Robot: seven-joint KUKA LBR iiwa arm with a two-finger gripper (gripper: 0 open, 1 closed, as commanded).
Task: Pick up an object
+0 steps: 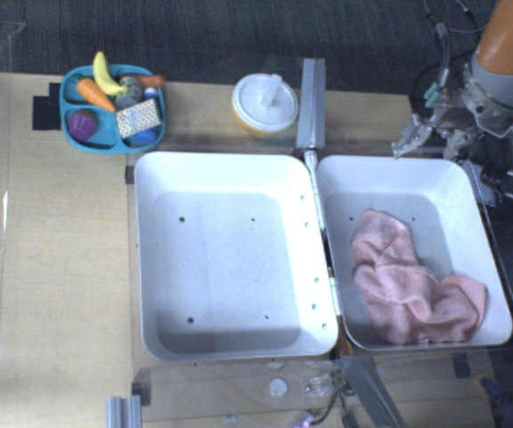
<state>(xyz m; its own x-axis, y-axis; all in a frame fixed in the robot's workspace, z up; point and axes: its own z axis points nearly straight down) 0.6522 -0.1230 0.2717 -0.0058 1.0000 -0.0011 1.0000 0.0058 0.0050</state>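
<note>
My pincer (427, 139) hangs over the far edge of the right bin (434, 175), near its back corner on the side where my arm (506, 34) comes in. From here I can make out thin metal prongs pointing toward the bin's rim, but I cannot tell whether they are spread or pressed together; the parts are small and tangled with cables. Nothing is visibly caught between them.

The only thing to pick is the pink cloth (409, 283). It lies crumpled in the right bin, filling the near half and leaning toward the outer wall, well apart from where my pincer hangs. The left bin (158, 239) offers nothing to grab.

To do this step well, I judge I should travel across the bin toward the near side and come straight down over a raised fold, not a flat stretch. The tall ridge near the cloth's middle, where the folds bunch up, looks like the best place: a pinch there should gather several layers. I should avoid the part pressed against the outer wall, where a prong could strike the bin. The cloth is soft and limp, so I expect it to sag and drag when lifted; a deep bite and a slow, straight rise would help keep it from slipping free.
</note>
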